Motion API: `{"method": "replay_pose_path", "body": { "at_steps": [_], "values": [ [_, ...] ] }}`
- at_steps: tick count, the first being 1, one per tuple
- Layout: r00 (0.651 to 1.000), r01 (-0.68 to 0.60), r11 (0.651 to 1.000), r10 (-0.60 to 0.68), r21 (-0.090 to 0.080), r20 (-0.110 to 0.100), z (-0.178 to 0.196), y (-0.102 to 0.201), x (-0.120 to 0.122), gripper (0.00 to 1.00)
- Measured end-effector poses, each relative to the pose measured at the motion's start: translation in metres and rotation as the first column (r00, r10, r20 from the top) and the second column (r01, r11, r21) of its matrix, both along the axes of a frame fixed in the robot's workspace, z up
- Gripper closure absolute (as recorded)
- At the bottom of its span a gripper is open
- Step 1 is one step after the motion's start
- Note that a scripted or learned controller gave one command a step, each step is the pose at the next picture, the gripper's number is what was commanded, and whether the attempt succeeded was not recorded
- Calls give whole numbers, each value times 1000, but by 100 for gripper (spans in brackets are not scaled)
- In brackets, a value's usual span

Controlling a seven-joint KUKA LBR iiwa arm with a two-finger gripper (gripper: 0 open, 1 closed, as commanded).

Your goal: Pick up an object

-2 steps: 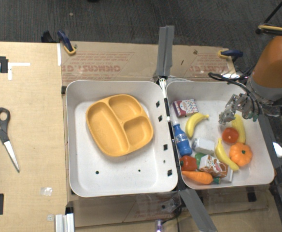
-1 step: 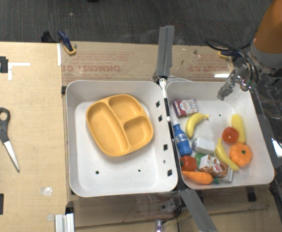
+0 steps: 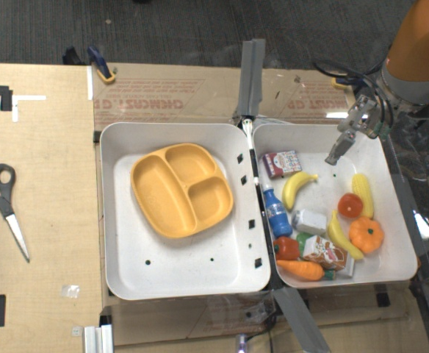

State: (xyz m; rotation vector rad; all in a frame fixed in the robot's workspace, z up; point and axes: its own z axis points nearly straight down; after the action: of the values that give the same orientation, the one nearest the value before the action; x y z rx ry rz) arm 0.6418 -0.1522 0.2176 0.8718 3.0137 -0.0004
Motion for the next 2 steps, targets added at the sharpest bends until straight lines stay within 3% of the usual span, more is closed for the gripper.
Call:
{"method": "replay_pose_path", "body": {
  "at_steps": [1,2],
  "values": [
    [995,101,995,-101,0,-1,-125,-21,-54,0],
    [988,152,988,-152,1,-2,-125,-49,-138,0]
  ]
}}
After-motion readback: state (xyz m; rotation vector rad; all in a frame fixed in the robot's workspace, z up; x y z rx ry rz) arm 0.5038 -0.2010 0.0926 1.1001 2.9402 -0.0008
